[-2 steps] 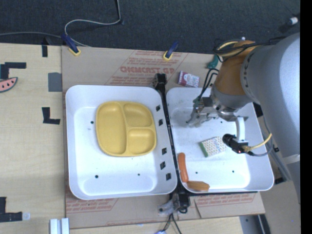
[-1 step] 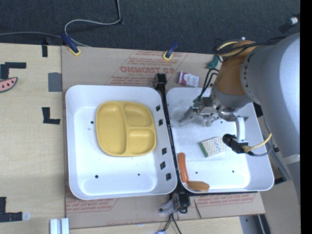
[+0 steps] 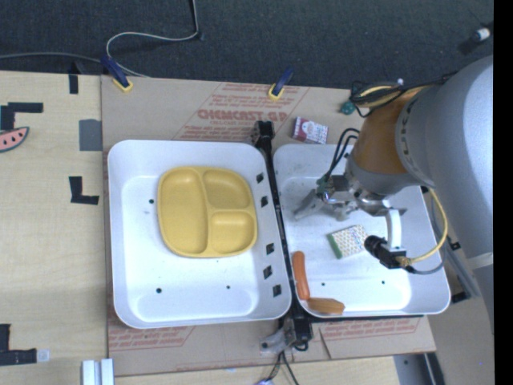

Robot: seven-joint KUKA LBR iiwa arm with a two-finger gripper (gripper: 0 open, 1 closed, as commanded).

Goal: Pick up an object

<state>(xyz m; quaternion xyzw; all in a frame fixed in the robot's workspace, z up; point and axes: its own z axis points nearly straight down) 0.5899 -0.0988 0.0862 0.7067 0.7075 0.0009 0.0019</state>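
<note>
My gripper (image 3: 315, 199) hangs low over the upper left part of the right bin (image 3: 417, 295), above bare white floor. A small green-and-white patterned block (image 3: 346, 241) lies just below and to the right of it, apart from it. An orange sausage-shaped piece (image 3: 300, 273) lies along the bin's left wall. Beside it, a brown-orange piece (image 3: 325, 304) rests at the bin's front edge. In the left bin (image 3: 132, 295) sits a yellow divided plate (image 3: 206, 211). The grey arm with its orange band (image 3: 385, 139) covers the right bin's upper right.
A small red-and-white packet (image 3: 309, 129) lies on the cardboard behind the bins. Black clips (image 3: 272, 251) line the divider between the bins. Two blue-and-yellow clamps (image 3: 117, 74) (image 3: 280, 87) hold the cardboard's far edge. A yellow cable (image 3: 425, 255) loops off the wrist over the right bin.
</note>
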